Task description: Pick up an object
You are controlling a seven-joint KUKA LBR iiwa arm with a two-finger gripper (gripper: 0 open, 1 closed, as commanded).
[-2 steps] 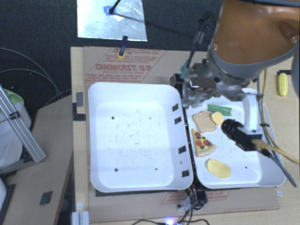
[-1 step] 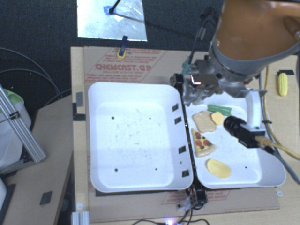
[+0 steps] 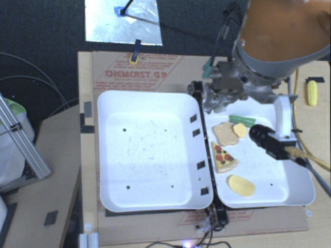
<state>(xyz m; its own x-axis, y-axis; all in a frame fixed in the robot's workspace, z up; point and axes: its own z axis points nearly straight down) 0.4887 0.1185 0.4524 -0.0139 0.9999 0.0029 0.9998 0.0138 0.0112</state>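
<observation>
View from above, at a slant: saw two shallow white bins, left bin (image 3: 106, 154) and right bin (image 3: 282, 187), touching along a shared edge. Found the gripper (image 3: 220, 98) low over the far left corner of the right bin, under the grey and orange arm (image 3: 282, 30); could not tell how far open the claw stood, nor anything held in it. Counted five pickable pieces, all in the right bin's left half. Noted a green strip (image 3: 242, 120) nearest the gripper, long axis running left to right. Noted a toast slice (image 3: 224, 134) just below it, touching a small yellow disc (image 3: 240, 130). Saw a pizza slice (image 3: 224, 158) nearer still, long axis roughly far to near, tip pointed toward the far side, crust toward the near side. Spotted a yellow oval (image 3: 241, 185) closest to the near rim, lying crosswise
</observation>
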